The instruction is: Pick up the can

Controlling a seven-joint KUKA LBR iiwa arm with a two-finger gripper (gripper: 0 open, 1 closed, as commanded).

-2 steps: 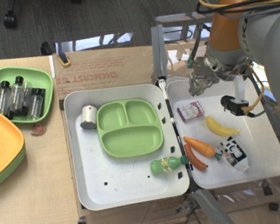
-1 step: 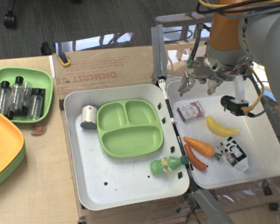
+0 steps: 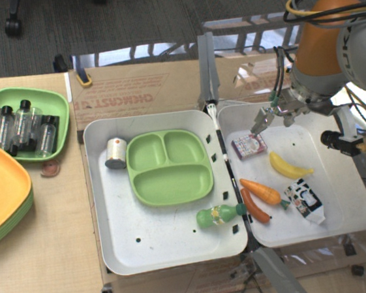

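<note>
Nearest the camera, a green bottle lay on its side just below the green divided plate, at the front edge of the left bin. To the plate's right, in the right bin, lay two orange carrots, a black-and-white carton, a yellow banana and a small pink packet.

The plate sat in the middle of the left bin. The can, silver-grey with a pale end, lay on its side touching the plate's upper left edge, at the far left corner of that bin.

Farther back and well to the plate's right, the grey arm, with its orange band, reached in from the right and angled down towards the bin. Its gripper hung above the right bin's far edge, just past the pink packet, well apart from the can. Whether the fingers were spread or pressed together cannot be told.
</note>
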